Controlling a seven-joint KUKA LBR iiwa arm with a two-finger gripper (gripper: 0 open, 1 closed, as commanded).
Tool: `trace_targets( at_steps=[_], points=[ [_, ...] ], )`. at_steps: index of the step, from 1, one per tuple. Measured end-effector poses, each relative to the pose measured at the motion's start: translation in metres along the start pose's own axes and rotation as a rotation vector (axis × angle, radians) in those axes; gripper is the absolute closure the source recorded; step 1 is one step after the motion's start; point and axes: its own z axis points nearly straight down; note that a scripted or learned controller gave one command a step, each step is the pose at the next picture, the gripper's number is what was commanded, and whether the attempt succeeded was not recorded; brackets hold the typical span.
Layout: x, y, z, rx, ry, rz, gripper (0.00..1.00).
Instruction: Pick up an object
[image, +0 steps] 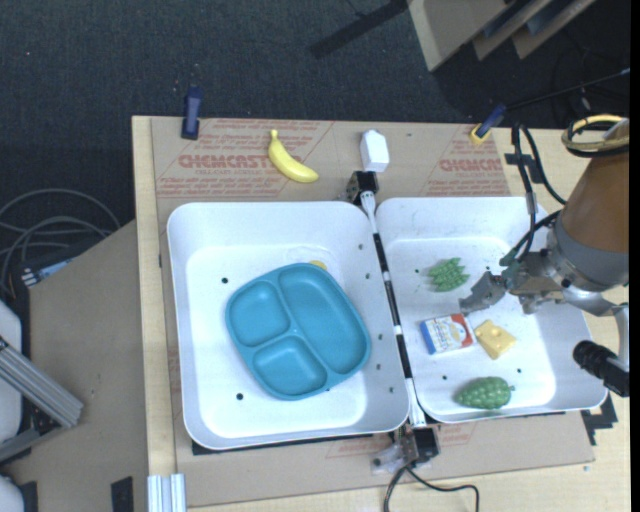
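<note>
Camera view from above, and here I am, my arm (600, 215) coming in from the right side of the frame, my gripper (487, 290) hanging low over the right bin (400, 225). Whether my jaws are apart or together, I cannot tell from this angle; the wrist hides them and nothing shows between them.

Plenty to choose from in this bin. A small leafy green piece (447, 273) lies just left of my gripper, near the middle of the bin. Below it, a little white carton (445, 333) with red and blue print, and right beside that a yellow wedge (495, 340), touching or nearly so. Lower still, a green bunch of grapes (484, 393) near the bottom rim. Over in the left bin (185, 235) sits a blue divided plate (295, 328), and a banana (289, 161) rests on the table (150, 300) at the upper part of the frame, well apart from me.

I judge this as the approach step: nothing is held yet. The leafy piece and the yellow wedge are nearest. Next I need to settle over one target, line the jaws across it, drop down and close, keeping clear of the carton crowding the wedge.
</note>
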Motion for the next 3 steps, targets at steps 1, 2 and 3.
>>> trace_targets(
  at_steps=[1, 2, 3],
  points=[
    [-0.011, 0.026, 0.076, 0.002, 0.001, 0.001, 0.0],
    [-0.031, 0.047, 0.13, -0.005, 0.001, -0.001, 0.0],
    [0.007, 0.105, 0.133, -0.002, 0.0, -0.002, 0.0]
  ],
)
